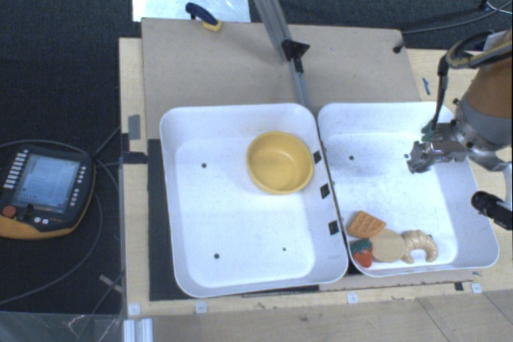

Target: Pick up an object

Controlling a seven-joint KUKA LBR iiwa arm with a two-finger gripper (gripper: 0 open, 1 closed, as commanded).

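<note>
Camera view, starting at the bench's near edge: the right bin [481, 252] holds a small cluster in its near-left corner. An orange waffle-like wedge [365, 223] lies toward the divider, a red-and-green piece [362, 254] sits just beside it at the near rim, a pale round bun-like item [388, 245] touches both, and a tan croissant shape [420, 244] curls against the bun's right side. These four lie packed together, so any of them could serve as the object to pick up, but they crowd one another.

Farther in, the left bin [192, 252] carries a yellow bowl [280, 162] near its far-right corner, standing upright and well apart from everything else.

Farther still on the right, the gripper [418, 158] hangs over the right bin's far half, toward its right wall, above bare white floor. Whether it is apart or together cannot be told at this size; nothing is visible held in it.

By my judgement, the step in hand is the approach: nothing is grasped yet, and the gripper is well apart from the cluster. The next move calls for travelling toward the near-left corner of the right bin, choosing one piece, probably the croissant at the outer side, and descending cleanly without shoving its neighbours.
</note>
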